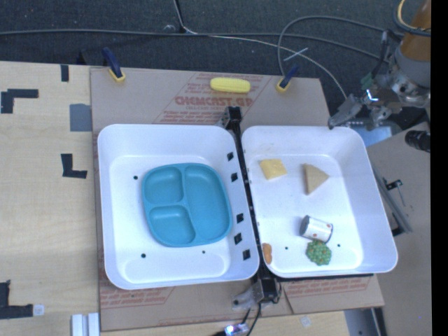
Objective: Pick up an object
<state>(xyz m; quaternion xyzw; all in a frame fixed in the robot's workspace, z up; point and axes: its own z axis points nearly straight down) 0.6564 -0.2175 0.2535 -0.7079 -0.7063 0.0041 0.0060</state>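
Note:
The right bin [364,187] holds a yellow square block [273,168], a tan wedge [315,178], a small white and red can [316,227] lying on its side and a green broccoli piece [319,253]. A small orange piece [267,252] lies at this bin's near left edge. My gripper [353,113] hangs above the bin's far right corner, away from all of these objects, and nothing is visibly held in it.
The left bin [115,187] holds a blue divided plate [187,204]. A yellow oblong object [229,85] rests on the cardboard behind the bins, between two blue and yellow clamps [113,66]. Cables arc over the far side.

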